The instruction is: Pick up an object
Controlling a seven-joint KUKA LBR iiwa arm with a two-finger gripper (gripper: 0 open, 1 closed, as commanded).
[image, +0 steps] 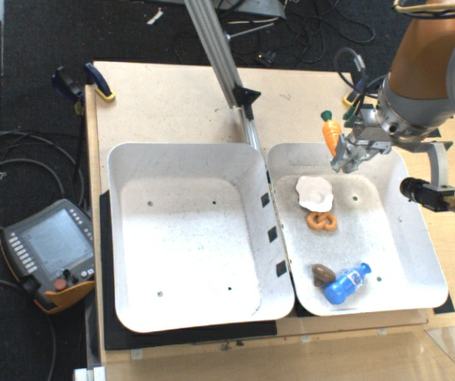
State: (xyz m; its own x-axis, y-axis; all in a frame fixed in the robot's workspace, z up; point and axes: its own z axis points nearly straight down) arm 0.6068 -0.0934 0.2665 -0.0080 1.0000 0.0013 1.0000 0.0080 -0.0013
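Note:
The right bin (418, 244) holds a white crumpled piece (314, 193), an orange pretzel-shaped toy (321, 221), a small brown lump (323, 274) and a blue bottle (345, 283). An orange carrot toy (330, 133) with a green tip lies across the bin's back rim. My gripper (343, 163) hangs over the back of the right bin, just right of the carrot's lower end and above the white piece. Whether it touches the carrot is unclear.
The left bin (132, 213) stands beside the right one, with a black-marked divider (273, 213) between them. A slanted metal pole (219, 54) rises from the back of the bench. A teach pendant (48, 248) lies off the bench at left.

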